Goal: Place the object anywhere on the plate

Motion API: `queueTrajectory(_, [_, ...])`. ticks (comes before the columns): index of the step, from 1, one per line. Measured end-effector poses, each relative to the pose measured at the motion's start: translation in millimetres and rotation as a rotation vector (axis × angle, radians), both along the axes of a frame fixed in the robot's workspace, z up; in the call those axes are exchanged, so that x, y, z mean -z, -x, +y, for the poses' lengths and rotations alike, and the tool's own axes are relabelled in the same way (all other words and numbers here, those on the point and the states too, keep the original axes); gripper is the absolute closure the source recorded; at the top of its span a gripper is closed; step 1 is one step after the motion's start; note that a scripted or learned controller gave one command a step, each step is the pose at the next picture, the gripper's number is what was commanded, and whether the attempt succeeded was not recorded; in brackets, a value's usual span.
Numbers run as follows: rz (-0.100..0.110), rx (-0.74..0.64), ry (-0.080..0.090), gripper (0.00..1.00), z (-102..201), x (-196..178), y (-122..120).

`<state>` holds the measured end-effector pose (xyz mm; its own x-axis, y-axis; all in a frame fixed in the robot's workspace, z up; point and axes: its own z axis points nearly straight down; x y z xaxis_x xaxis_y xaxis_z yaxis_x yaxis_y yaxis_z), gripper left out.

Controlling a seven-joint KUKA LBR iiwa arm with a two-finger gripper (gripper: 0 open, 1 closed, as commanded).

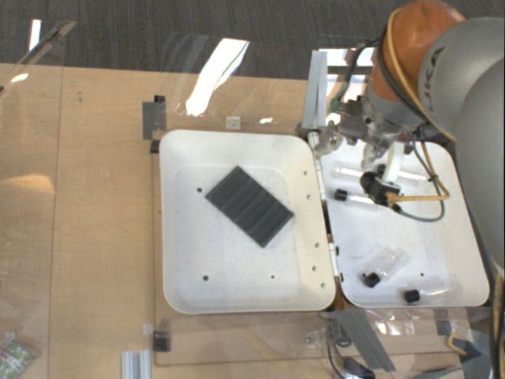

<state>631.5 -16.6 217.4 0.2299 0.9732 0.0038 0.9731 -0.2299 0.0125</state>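
Closest to the lens is the big grey arm (473, 77) with its orange band, coming in at the top right and covering that corner. Under everything is a light wood table (79, 212), pretty glossy, with a bright streak of glare (217, 73) near its far edge. Past that edge the floor is dark grey carpet (197, 6). Two shallow white bins sit side by side on the table, edges touching. The left bin (189, 275) has the plate (249, 205) lying flat around its middle, a dark grey ribbed rectangle turned on a diagonal. The right bin (450, 243) is where the end effector (372, 150) hangs, over the far left part, and honestly I can't tell if it's open or closed from this angle. The task stuff looks like the small clear pieces (384, 260) with black caps, all in the right bin: one just below the end effector, two near the front edge, well apart from the plate. They're too small to say what they are exactly.
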Motion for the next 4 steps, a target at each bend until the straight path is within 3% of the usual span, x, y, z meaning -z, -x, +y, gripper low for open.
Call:
queueTrajectory(3, [0.000,0.000,0.000,0.00,0,0,0])
queueTrajectory(4, [0.004,-0.203,0.005,0.00,-61,-148,37])
